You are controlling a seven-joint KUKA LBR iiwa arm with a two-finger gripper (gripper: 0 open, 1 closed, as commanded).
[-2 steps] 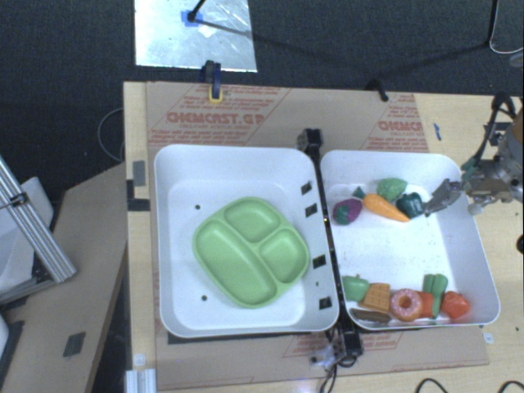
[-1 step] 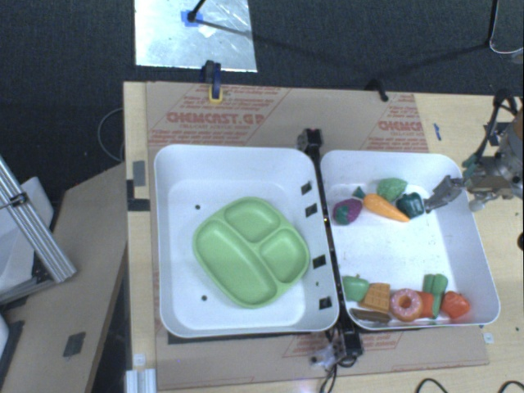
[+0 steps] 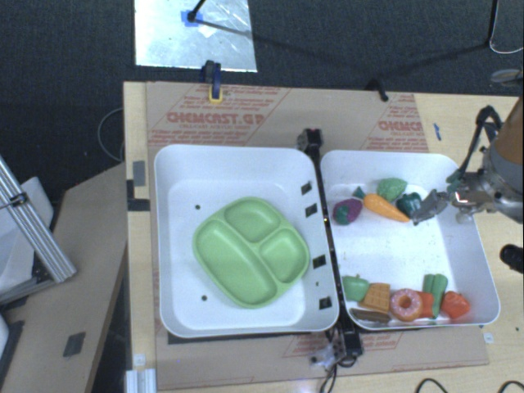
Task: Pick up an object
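Observation:
The right bin (image 3: 393, 252) holds several toy foods. Near its far side lie a purple vegetable (image 3: 347, 211), an orange carrot (image 3: 385, 207) and a green leafy piece (image 3: 391, 188). Along its near wall sit a green pepper (image 3: 355, 287), a tan waffle (image 3: 377, 296), a pink donut (image 3: 404, 303), a green pod (image 3: 435, 285) and a red-orange piece (image 3: 455, 304). My gripper (image 3: 426, 207) reaches in from the right and hangs low just right of the carrot's tip, beside a dark teal piece (image 3: 409, 201). Nothing is visibly held.
The left bin (image 3: 176, 219) holds a light green divided plate (image 3: 250, 250). A black clip strip (image 3: 315, 211) runs between the two bins. The arm's wrist (image 3: 491, 187) overhangs the right bin's right wall. Bare bin floor lies in the middle of the right bin.

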